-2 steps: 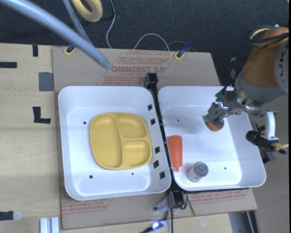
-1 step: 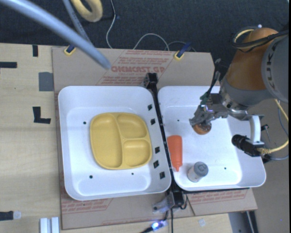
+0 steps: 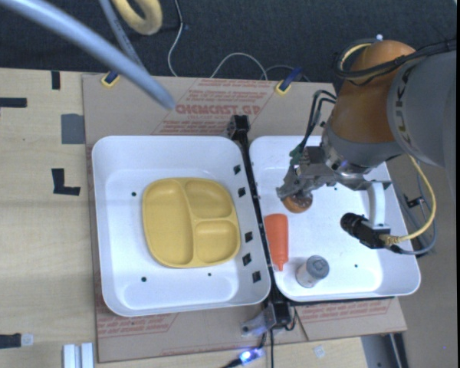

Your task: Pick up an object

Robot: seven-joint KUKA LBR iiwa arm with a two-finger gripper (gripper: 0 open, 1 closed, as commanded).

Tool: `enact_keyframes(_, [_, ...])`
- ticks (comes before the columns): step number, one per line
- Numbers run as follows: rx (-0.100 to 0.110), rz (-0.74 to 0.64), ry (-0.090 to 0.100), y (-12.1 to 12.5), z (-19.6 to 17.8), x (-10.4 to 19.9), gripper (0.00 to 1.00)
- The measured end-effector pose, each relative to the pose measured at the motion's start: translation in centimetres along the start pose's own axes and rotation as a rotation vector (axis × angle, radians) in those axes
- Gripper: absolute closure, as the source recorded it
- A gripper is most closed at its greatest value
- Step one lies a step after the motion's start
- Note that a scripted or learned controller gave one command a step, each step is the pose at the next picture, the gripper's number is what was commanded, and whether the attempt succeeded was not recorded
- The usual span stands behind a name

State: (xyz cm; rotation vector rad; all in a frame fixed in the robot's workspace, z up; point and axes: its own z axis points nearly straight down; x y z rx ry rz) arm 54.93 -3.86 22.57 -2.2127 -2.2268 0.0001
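Tool [image 3: 297, 198] low over brown round object [image 3: 296, 202] in right bin [image 3: 399, 278], grip unclear; cardboard-topped bench [image 3: 207, 102]

Even, bright overhead light; the two shallow white plastic bins [image 3: 123, 205] glare slightly, shadows soft and short. A blurred grey bar [image 3: 77, 33] crosses the upper left; overall sharpness is modest.

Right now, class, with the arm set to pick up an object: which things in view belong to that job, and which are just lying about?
Job in hand:
- pincer
- small brown object beneath it
- right bin

Lying about:
- orange carrot-shaped piece
- small grey object
- yellow divided plate
- left bin
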Motion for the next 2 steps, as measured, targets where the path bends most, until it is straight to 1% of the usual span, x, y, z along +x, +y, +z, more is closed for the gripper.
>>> enact_keyframes(1, [0.001,0.002,-0.002,-0.5,0.8,4.8,1.00])
enact_keyframes(2, [0.002,0.002,-0.002,-2.1,1.7,9.5,1.00])
